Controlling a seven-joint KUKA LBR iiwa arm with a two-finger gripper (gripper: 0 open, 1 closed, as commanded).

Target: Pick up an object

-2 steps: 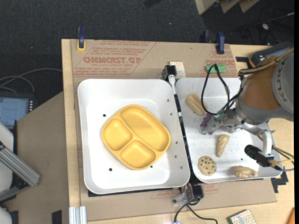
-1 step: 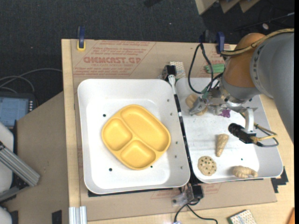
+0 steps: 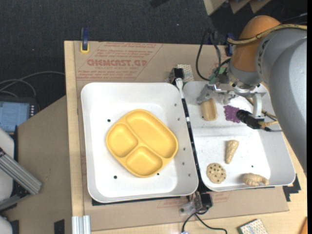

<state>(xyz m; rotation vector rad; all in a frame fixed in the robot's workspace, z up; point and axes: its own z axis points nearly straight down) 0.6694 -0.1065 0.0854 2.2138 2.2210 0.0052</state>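
My gripper (image 3: 233,96) hangs over the far end of the right bin (image 3: 273,172), under the arm's orange band. Just left of it and a little nearer lies a tan cylinder (image 3: 208,109). A purple bunch of grapes (image 3: 231,113) sits directly in front of the gripper, partly covered by it. Nearer the front of the same bin lie a pale cone (image 3: 230,150), a round cookie (image 3: 215,172) and a tan croissant-shaped piece (image 3: 255,179). I see nothing held.
The left bin (image 3: 92,130) holds a yellow plate (image 3: 141,142) with three compartments. The grey arm fills the right side above the right bin. Cables run along the far rim between the bins.
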